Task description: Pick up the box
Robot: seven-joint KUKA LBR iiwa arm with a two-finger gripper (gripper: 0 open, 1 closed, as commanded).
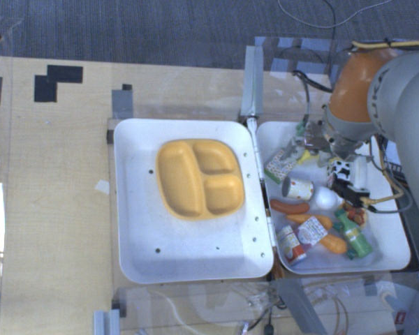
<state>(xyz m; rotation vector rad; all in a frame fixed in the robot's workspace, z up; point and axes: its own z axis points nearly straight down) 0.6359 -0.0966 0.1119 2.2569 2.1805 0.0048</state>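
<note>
The box (282,163) is a small green-and-white carton lying tilted in the upper left part of the right bin (398,253). My gripper (313,141) is low over that bin, just beyond the box's upper right end and close to it. Whether it touches the box is unclear. The grey wrist and orange band (356,82) rise behind it and hide the bin's far right corner.
Around the box lie a small white can (298,188), a sausage (290,206), a white ball (326,199), a carrot (333,243), a green bottle (354,236) and a red-labelled can (290,245). A yellow divided tray (199,178) sits in the left bin (136,208).
</note>
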